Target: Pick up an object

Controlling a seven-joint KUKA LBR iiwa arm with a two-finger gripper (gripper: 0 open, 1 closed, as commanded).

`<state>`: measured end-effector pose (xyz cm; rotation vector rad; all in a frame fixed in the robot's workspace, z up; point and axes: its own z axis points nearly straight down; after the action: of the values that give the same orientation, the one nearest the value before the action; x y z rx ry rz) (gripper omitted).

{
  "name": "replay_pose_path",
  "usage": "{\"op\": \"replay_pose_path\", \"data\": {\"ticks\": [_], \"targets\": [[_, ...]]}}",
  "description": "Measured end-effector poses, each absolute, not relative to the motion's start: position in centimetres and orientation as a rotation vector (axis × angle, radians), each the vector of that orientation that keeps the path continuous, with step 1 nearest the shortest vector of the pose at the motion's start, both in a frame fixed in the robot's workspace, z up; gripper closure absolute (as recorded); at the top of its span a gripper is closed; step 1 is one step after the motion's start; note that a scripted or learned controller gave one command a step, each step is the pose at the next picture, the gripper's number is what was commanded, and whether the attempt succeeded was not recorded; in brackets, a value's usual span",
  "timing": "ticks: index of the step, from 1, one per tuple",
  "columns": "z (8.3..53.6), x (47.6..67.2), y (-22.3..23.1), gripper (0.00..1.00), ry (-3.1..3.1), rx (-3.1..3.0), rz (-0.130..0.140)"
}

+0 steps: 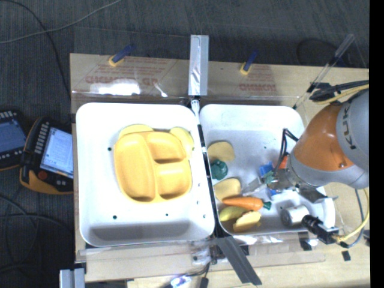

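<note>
Yellow tray (150,164) fills left bin (90,161); toy carrot (243,202) beside jaws (271,180), state unclear.

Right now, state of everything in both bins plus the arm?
yellow divided tray: lying flat in the left bin, compartments up
carrot: lying on its side in the right bin, across the yellow pieces
dark green piece: resting by the divider wall
gripper: low in the right bin, beside the carrot; finger state unclear
</note>
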<state>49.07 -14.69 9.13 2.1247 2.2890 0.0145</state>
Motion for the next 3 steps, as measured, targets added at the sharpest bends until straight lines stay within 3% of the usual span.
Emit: {"op": "replay_pose_path", "data": {"ticks": [1,2,3], "targets": [[12.2,51.6,-15.3,0.0,2.243,2.202,-0.002],[9.0,53.2,-19.2,0.0,2.266,2.167,0.007],[10.0,53.4,-19.1,1.0,2.266,2.162,0.012]]}}
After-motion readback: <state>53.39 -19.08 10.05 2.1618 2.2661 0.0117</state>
